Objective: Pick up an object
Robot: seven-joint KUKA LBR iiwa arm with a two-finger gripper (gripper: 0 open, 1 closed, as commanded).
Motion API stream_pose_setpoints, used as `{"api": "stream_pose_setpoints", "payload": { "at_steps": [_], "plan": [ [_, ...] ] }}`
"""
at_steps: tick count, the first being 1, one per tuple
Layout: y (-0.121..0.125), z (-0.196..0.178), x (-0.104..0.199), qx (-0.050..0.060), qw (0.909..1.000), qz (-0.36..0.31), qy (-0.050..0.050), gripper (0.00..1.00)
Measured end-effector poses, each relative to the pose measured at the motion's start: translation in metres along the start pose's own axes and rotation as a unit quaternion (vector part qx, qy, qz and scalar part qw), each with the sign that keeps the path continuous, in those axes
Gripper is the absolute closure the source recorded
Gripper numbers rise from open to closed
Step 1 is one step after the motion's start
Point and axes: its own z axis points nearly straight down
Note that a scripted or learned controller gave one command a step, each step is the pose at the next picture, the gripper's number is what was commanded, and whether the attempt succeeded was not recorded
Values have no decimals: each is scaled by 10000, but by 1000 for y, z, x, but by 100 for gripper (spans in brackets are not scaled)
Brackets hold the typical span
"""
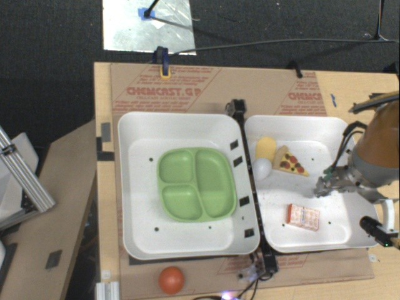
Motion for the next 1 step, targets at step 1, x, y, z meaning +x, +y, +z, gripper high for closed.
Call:
{"api": "stream_pose_setpoints", "payload": {
  "at_steps": [1],
  "plan": [
    [-7,-54,6,-6,10000,-11,0,100]
  ]
}}
